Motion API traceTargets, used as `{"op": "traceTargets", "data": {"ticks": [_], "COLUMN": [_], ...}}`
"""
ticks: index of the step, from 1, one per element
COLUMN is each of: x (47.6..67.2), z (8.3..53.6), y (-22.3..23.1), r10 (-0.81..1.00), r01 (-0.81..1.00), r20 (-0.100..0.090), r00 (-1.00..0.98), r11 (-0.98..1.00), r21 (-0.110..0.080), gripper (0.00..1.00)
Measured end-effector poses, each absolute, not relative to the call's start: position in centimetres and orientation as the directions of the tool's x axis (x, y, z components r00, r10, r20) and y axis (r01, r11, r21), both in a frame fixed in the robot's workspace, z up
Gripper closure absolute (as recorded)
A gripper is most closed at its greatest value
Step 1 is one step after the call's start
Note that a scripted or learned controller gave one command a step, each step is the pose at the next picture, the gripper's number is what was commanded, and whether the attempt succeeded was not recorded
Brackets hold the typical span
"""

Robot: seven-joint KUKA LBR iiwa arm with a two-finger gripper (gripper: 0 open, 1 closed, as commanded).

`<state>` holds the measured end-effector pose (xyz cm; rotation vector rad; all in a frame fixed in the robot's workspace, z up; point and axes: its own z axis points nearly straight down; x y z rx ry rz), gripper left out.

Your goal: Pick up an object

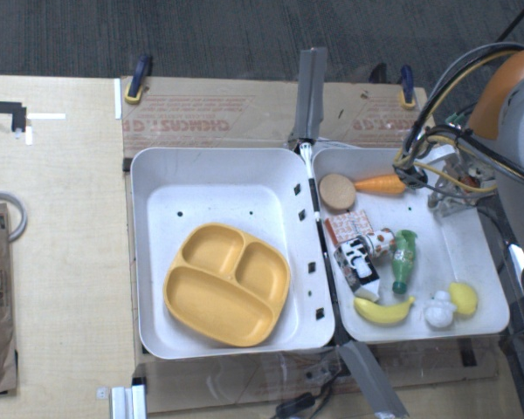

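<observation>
Two shallow white bins sit side by side on the worktop point(61, 234), and the divider point(313, 190) between them serves as the reference for all positions below. Left of the divider, the left bin point(157, 182) holds a single yellow compartment plate point(227, 284), lying flat and tilted toward the near corner; it appears to be a receiving surface rather than a pick candidate. Right of the divider, the right bin point(489, 321) carries every loose item, which suggests it is the supply side. Just beside the divider lie a round tan disc point(337, 192) and a red-and-white printed packet point(349, 227), with a black-and-white carton point(358, 263) touching it below. Further from the divider, a toy carrot point(380, 184) lies on its side with its tip pointing away from the divider, a green bottle point(403, 260) lies down, and a banana point(384, 310) rests against the near wall. Farthest from the divider are a lemon point(464, 298) and a small white figure point(438, 311), touching. The arm point(511, 103) enters from beyond the far wall, and its pincer point(450, 192) hangs just past the carrot's tip, apart from it. Cables and linkage obscure the pincer, so whether it is spread or pressed together cannot be told; nothing is seen held in it. Judgement: the carrot is the nearest likely target, and no pick is yet achieved.
</observation>
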<state>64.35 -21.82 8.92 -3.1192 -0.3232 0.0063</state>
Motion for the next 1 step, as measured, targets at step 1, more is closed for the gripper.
{"op": "traceTargets", "data": {"ticks": [1], "x": [65.13], "z": [21.5], "y": [-17.23], "r10": [0.255], "r01": [0.255], "r20": [-0.007], "r00": [0.967], "r11": [-0.967], "r21": [-0.002], "gripper": [1.0]}}
